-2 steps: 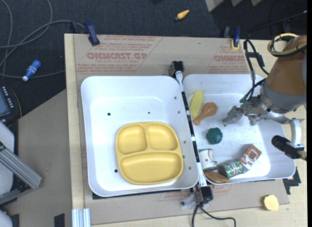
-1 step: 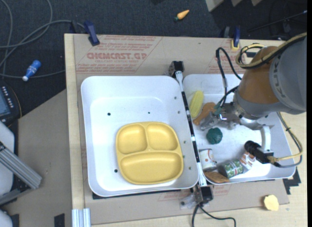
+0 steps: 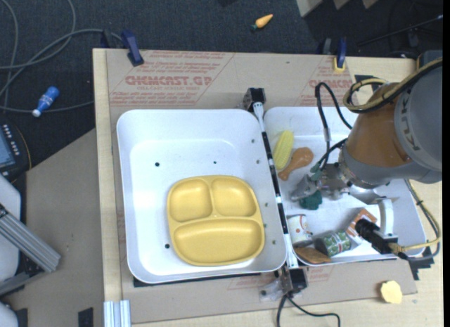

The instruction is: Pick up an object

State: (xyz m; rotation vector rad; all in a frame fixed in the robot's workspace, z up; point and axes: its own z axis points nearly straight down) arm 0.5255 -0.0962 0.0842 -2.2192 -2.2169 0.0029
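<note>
The right bin (image 3: 299,118) holds several small items. A yellow corn cob (image 3: 283,148) and a brown drumstick (image 3: 296,162) lie by its left wall. Near the front edge lie a green can (image 3: 337,242) and a brown piece (image 3: 313,254), with an orange and white item (image 3: 363,217) further right. My gripper (image 3: 311,189) is low in the middle of this bin, right over a small dark green object (image 3: 312,202). The wrist hides how it meets that object.
A yellow divided plate (image 3: 213,219) lies in the left bin (image 3: 140,150). A black divider rail (image 3: 271,171) runs between the bins. Cables loop over the right bin's back. A yellow lump (image 3: 391,291) sits on the bench at the front right.
</note>
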